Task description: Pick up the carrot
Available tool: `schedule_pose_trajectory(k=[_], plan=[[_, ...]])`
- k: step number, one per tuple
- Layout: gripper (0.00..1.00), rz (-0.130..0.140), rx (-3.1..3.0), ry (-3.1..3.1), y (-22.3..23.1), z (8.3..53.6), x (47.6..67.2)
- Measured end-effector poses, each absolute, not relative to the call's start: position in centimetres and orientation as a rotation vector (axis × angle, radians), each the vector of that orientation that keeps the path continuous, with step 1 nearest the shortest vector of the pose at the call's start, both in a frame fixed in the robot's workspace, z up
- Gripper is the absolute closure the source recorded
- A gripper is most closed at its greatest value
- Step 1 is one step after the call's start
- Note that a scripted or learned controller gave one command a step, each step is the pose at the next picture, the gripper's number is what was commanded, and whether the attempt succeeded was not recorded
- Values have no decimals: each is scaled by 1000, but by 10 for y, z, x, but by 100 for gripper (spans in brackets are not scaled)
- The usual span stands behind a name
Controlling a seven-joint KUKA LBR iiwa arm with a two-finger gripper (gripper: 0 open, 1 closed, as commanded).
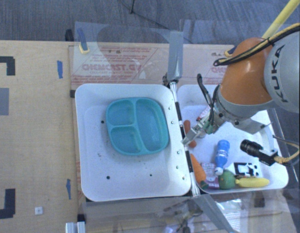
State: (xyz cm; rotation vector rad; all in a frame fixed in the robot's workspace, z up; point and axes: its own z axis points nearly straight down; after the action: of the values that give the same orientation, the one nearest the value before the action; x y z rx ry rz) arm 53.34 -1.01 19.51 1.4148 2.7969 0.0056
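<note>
Left bin (91,178): holds a teal three-compartment plate (137,125), set toward the bin's far right corner, nothing in its compartments. A few dark specks on the bin floor.

Divider between bins: a small reddish sausage-like item (187,126) lies just inside the right bin (280,176), against its left wall, near mid-length.

Gripper (194,134): low over the right bin's left side, just right of the reddish item, fingers pointing down-left. Nothing visible between them; open or closed cannot be told from this angle.

Carrot (198,168): right bin, near left corner, lying along the left wall, orange, tip toward the far side. It is nearer the front edge than the gripper, and apart from it.

Further right: blue bottle (221,153) at mid-bin; green round item (227,179) and yellow banana (252,182) along the near edge; a black-and-white tag (247,169) just behind the banana.
</note>
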Motion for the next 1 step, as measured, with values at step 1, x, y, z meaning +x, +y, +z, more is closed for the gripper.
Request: schedule_pose_trajectory(k=[1], plan=[[0, 1, 1286, 2864, -101, 205, 484]])
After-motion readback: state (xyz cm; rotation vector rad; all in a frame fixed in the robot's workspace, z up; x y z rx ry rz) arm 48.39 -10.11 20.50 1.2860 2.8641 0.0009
